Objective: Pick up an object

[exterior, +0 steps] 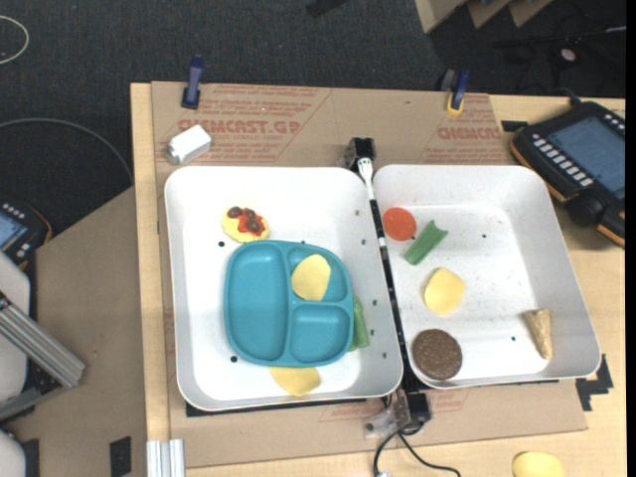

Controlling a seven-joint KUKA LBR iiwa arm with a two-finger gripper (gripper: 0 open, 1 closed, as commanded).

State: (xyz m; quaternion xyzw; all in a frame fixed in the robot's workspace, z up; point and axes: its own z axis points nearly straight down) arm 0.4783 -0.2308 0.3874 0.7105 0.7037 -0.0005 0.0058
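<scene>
Five loose items in right bin (556,256); green strip (425,243) lies diagonal, nearest arm's side. Claw state: cannot tell.

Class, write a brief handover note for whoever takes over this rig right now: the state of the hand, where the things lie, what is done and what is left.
Hand: no state to report from the camera view.
Left white bin: teal divided plastic tray with a yellow chip-shaped piece in its upper right compartment; a small yellow disc with red topping above the tray; another yellow piece below it.
Right white bin: orange-red round piece, green strip, yellow lump, brown round cookie, tan cone.
Done: nothing lifted.
Left: pick up one object.
</scene>
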